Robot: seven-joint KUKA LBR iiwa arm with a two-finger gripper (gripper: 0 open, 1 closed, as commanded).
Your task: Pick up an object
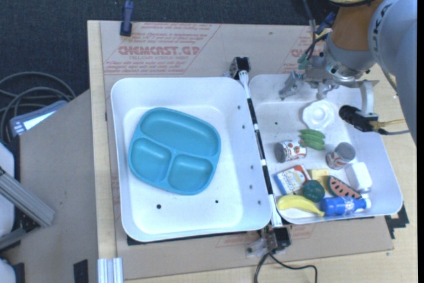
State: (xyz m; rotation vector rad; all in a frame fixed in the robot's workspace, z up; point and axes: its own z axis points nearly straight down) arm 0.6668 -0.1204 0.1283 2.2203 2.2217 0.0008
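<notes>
Left bin (126, 142): blue divided plate (174, 150) at centre, alone. Right bin (387, 182): toys crowd 5 o'clock corner — small can (289, 150), green pepper (313, 138), banana (298, 204), watermelon slice (344, 187); white cup (318, 114) near 12. Gripper (306, 81) hangs over bin's 12 o'clock rim, nothing between fingers, spread cannot tell. Judged step: approach, no pick yet. Next: choose isolated item, descend. Fingertips blurred against white; arm cut off at 2 o'clock.

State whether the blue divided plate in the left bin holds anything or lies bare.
Bare. The blue divided plate shows plain blue compartments, with no item on it; the toys lie in the right bin.
</notes>
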